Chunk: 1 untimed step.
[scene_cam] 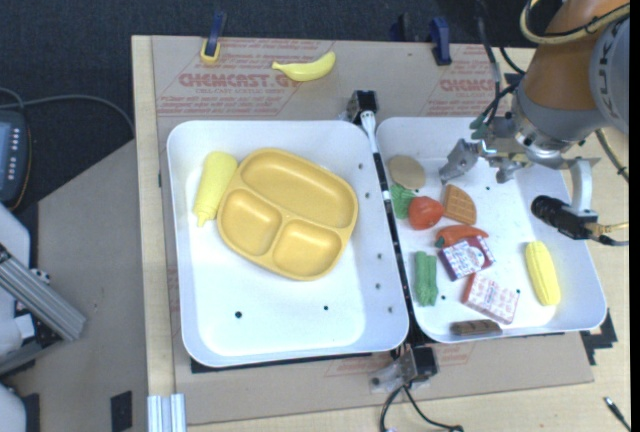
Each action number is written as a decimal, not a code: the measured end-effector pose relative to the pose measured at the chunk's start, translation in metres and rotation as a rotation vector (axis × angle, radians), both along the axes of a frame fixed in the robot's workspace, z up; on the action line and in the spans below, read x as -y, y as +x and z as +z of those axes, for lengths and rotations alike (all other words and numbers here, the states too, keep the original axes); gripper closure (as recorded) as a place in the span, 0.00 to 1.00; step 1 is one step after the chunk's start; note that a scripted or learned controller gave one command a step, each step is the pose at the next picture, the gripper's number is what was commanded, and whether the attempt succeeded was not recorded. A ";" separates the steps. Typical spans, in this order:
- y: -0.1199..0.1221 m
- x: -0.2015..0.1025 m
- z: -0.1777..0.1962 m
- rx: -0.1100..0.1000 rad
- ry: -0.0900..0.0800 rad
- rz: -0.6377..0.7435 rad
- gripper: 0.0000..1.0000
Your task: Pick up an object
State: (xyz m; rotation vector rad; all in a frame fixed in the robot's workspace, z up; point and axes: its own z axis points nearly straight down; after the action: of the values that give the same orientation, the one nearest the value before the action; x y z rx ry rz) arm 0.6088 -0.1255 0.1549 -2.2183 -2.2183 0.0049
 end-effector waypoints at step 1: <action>0.003 0.004 -0.044 0.001 0.000 0.000 0.00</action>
State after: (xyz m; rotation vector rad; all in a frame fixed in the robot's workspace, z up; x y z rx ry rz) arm 0.6120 -0.1296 0.1106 -2.2189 -2.2187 0.0041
